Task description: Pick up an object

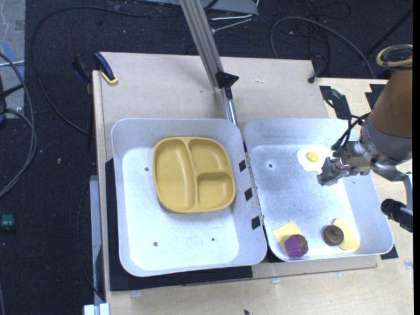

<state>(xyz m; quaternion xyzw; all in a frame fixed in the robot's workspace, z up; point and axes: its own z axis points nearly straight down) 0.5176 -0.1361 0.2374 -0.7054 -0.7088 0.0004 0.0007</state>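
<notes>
Claw point(328, 176) hovering over upper-right part of right shallow white bin point(282, 195), arm coming in from right edge. Fingers dark and small against bin floor; can't tell if spread or closed. Nothing seen between them.

Nearest candidate: flat white-and-yellow fried-egg toy point(310, 157), lying just beside claw, up and slightly left toward bin's far edge. Roughly round, no real long axis, very low profile, so prob. hard to pinch.

Other candidates along bin's near edge, well apart from claw: purple round ball-like piece point(296, 245) sitting on a yellow flat square point(286, 231) near bin's near-left corner; brown round disc-like piece point(333, 235) touching a pale yellow flat piece point(348, 236) near near-right corner. Both lie down-frame from claw, brown one almost straight below, purple one below and left.

Open room: bin centre bare, so plenty of clear floor btwn claw and near-edge items. Egg sits close to far wall, less margin there. Near-edge pair also crowd the rim, approx. same issue.

Left shallow white bin point(131, 241) holding a yellow plastic divided tray w/ three compartments point(194, 174), far from claw across the divider; unlikely target.

Judgement: short shift up-left to egg, or longer drop toward brown piece.
</notes>
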